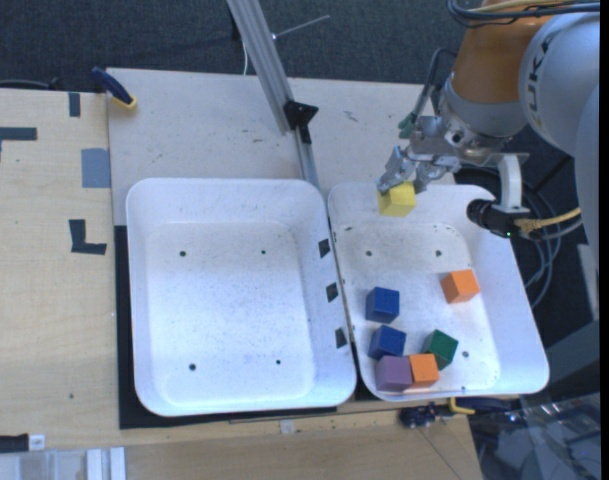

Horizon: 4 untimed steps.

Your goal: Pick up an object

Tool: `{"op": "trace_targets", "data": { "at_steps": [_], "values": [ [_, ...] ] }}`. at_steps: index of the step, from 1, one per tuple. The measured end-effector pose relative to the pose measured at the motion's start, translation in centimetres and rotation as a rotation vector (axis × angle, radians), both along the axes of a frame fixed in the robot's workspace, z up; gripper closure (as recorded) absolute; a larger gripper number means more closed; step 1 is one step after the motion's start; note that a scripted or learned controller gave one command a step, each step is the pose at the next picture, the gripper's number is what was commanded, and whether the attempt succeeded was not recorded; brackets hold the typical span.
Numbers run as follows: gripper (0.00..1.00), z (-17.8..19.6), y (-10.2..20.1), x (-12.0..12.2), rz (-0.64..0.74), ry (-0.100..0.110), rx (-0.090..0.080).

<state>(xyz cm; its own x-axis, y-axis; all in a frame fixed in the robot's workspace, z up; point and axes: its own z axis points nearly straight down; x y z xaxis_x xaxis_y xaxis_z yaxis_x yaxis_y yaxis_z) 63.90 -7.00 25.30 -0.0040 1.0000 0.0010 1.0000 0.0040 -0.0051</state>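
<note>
My gripper (401,183) hangs over the far edge of the right bin (514,313), with a yellow cube (398,199) between its fingers, lifted above the bin floor. Loose in the right bin lie two blue cubes (383,303) (388,341), an orange cube (459,286) near the right side, a green cube (441,348), a second orange cube (424,369) and a purple cube (393,372) at the front.
The left bin (149,268) sits beside the right one, sharing a middle rim. A slanted metal rail (269,63) crosses the bench behind the bins. A blue and yellow object (114,87) lies at the far left of the bench. Cables hang at the right.
</note>
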Motion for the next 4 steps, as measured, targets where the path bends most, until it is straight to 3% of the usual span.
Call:
{"op": "trace_targets", "data": {
  "at_steps": [3, 4],
  "values": [
    [1.0, 0.1, 13.0, -10.1, 0.001, 0.0, 0.0],
    [1.0, -1.9, 16.4, -13.8, 0.001, 0.002, -0.001]
  ]
}}
